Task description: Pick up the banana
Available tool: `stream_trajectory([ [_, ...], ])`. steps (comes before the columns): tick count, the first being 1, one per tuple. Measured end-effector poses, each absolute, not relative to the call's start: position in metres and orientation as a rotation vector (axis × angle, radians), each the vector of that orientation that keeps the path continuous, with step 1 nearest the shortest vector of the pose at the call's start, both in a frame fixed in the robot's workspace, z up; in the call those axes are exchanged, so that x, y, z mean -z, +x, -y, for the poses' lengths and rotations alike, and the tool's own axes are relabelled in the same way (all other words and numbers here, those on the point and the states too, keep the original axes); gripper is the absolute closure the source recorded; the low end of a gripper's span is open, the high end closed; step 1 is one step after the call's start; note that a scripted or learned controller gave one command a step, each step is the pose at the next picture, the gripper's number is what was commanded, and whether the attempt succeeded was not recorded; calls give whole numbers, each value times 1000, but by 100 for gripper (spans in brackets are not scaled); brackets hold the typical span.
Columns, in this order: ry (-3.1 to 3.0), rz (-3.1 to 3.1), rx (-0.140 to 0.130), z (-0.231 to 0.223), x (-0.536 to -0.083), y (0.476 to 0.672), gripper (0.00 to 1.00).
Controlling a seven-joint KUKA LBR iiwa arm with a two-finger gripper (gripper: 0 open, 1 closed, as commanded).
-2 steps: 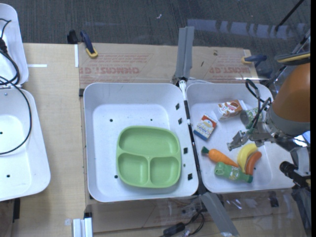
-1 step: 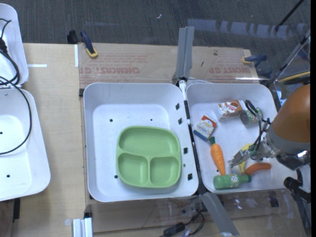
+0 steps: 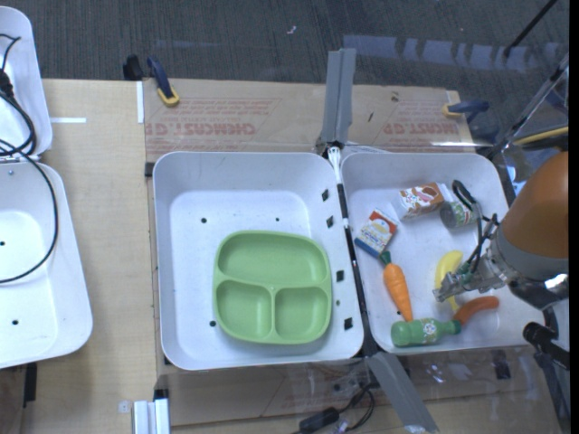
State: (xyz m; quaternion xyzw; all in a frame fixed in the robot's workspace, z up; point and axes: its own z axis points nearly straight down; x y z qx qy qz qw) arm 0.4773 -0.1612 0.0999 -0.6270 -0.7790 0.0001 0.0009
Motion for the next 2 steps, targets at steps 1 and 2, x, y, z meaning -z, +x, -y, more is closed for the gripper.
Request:
stream_trajectory([
  [1, -1844, 2541, -1, 118, -91, 477, 100],
  [2, -1963, 2452, -2, 37, -191, 513, 100],
])
